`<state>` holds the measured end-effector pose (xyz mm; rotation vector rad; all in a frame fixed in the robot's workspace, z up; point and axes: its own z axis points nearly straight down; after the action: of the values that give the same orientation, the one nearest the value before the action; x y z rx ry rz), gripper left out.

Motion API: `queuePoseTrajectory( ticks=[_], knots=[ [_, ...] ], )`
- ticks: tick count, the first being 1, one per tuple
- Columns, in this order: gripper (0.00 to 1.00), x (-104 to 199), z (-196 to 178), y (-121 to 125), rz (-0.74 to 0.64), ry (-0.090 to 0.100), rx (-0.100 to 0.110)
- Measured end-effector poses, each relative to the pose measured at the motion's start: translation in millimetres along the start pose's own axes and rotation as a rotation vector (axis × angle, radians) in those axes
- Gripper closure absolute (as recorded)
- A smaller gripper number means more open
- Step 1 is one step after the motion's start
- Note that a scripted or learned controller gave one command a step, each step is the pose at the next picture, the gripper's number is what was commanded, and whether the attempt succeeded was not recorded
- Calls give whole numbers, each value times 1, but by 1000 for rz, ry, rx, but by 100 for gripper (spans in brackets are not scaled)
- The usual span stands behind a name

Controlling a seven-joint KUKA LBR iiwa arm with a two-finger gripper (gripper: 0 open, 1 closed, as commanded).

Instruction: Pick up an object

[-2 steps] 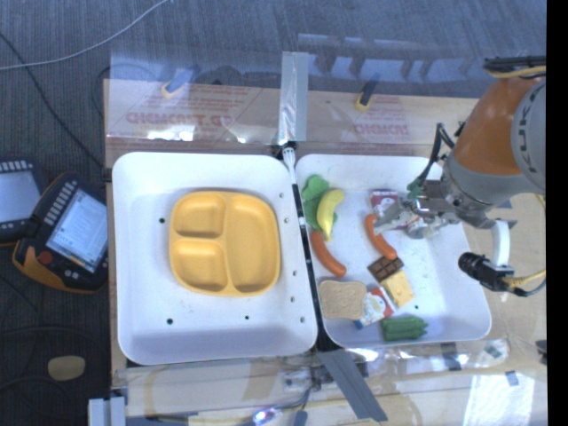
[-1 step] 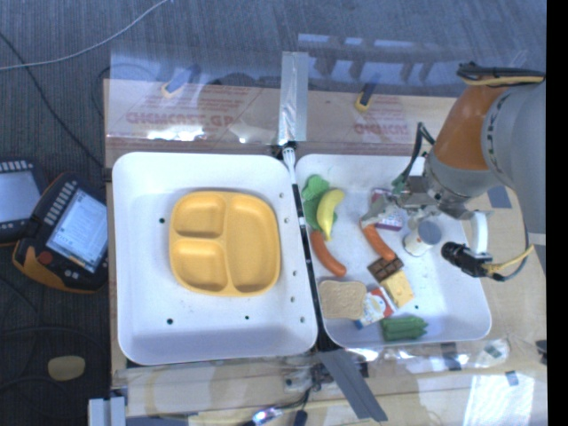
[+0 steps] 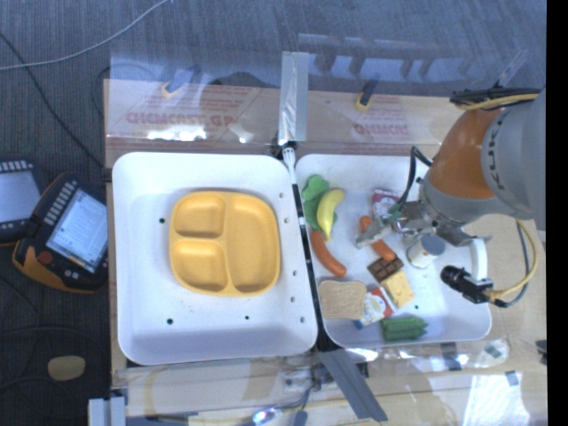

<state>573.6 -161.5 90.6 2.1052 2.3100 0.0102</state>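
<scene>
Grey arm's gripper (image 3: 397,224) hovers low over the right bin (image 3: 470,327), finger state impossible to tell, with the small brown block (image 3: 384,268) just below it toward the bin's front edge.

You see toy food scattered in the right bin (image 3: 479,327): a yellow banana (image 3: 329,211) leaning on green leaves, an orange carrot (image 3: 327,256), a toast slice (image 3: 343,299).

arm: enters from right, orange band up | tool (image 3: 397,226): low, pointing left
</scene>
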Motion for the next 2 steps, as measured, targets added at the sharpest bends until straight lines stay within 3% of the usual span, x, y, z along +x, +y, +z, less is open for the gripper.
queuePoseTrajectory(
  ticks=[1,2],
  knots=[
    [100,1,-8,1,-1,4,1],
    [100,41,-1,-13,160,0,-2]
  ],
)
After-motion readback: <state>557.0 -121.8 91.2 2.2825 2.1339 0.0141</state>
